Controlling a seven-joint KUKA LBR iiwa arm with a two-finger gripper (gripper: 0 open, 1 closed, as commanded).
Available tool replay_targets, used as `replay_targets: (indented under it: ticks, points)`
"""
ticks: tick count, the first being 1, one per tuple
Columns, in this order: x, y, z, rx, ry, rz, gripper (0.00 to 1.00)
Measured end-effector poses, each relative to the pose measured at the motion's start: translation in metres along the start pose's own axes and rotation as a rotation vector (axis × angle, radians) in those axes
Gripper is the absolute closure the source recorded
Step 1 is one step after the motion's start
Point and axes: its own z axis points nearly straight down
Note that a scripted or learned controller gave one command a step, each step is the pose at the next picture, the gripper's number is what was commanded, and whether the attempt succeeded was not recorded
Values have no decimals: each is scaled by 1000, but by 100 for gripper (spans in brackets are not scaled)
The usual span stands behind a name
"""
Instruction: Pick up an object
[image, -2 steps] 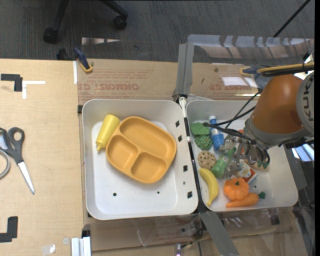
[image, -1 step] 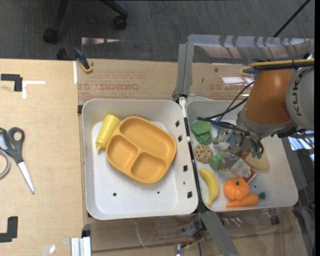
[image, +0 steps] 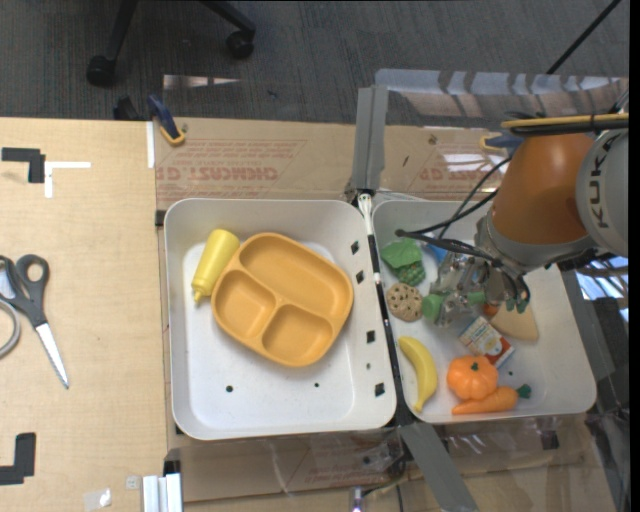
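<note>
We saw the arm (image: 545, 185) reaching in over the right bin (image: 572, 345), and the gripper (image: 468, 292) hung low among the clutter there, presumably because that bin held the loose items worth picking. Taking the banana (image: 421, 369) as our landmark: the gripper was up and to the right of it, near a green piece (image: 437, 305); the cookie (image: 404, 300) lay just above the banana; the small pumpkin (image: 471, 377) sat just to its right, with a carrot (image: 485, 402) below the pumpkin. A green block (image: 404, 256) lay further above, and a pale wedge (image: 517, 325) further right. We could not tell how the jaws stood, nor whether anything was caught in them. The likely target, we judged, was one of the things under the gripper.

Left of the banana, the left bin (image: 260, 405) carried an orange divided plate (image: 283, 297) with a yellow bottle (image: 213, 262) touching its edge. Far left, scissors (image: 36, 312) lay on the pale wooden bench (image: 80, 400); dark carpet (image: 300, 50) showed beyond.
</note>
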Motion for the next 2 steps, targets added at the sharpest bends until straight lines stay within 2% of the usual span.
replay_targets:
  ticks: [1,2]
  points:
    - [12,-54,-74,-2,4,-275,100]
    - [-16,-1,10,-3,5,-184,100]
